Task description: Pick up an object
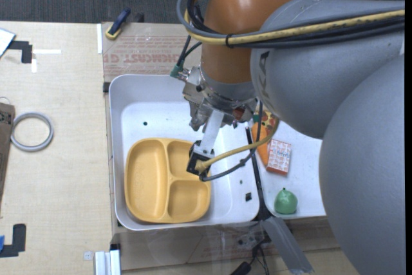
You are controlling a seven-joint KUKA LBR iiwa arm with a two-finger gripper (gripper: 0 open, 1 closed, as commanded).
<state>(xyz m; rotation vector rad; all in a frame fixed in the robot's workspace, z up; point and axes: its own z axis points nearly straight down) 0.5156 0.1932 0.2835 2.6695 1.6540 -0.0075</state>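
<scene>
The two-finger gripper (203, 122), its opening indiscernible, hangs above the right rim of the yellow three-compartment plastic plate (161, 183), which extends toward the view's lower left inside the shallow white bin (118, 138).

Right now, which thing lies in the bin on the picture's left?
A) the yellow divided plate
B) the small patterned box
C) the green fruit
A: the yellow divided plate lies in the left bin; the green fruit and patterned box lie in the right bin.

Tray (154, 185) in left bin (149, 105); box (279, 156) in right bin (310, 185).
</scene>
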